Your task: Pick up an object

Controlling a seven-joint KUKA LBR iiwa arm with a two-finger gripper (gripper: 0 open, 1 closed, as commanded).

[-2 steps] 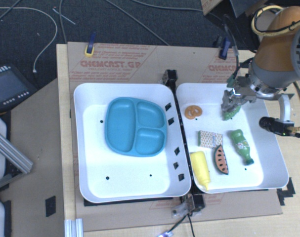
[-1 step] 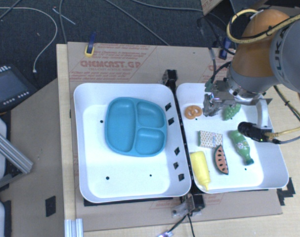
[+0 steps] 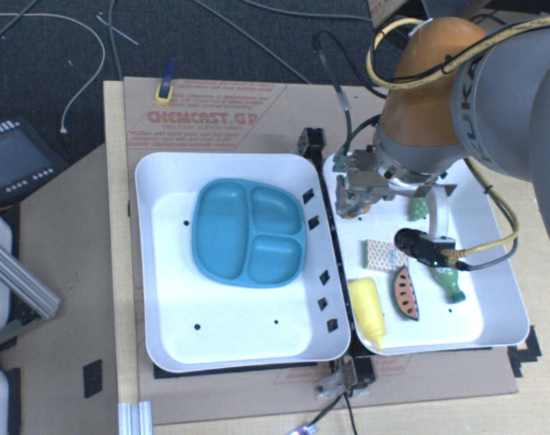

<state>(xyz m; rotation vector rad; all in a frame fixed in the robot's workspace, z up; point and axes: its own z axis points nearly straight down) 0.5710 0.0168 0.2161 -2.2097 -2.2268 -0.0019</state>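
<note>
Yellow banana-like toy [image 3: 367,310] lies at the near left edge of the right bin [image 3: 492,320], closest to the lens. Grey arm [image 3: 492,80] with orange band reaches in from the right, over the back of the right bin. Worktop [image 3: 120,243] carries both bins side by side. Left bin [image 3: 166,333] holds a blue divided plate [image 3: 249,232], lying flat near its middle. Jaws [image 3: 352,198] hang over the back left part of the right bin, near the divider; cannot tell how far open, nothing seen held. Watermelon slice toy [image 3: 404,292] lies just right of the yellow toy. Green toy [image 3: 450,282] lies further right. Small patterned white piece [image 3: 380,255] sits above the slice.
</note>
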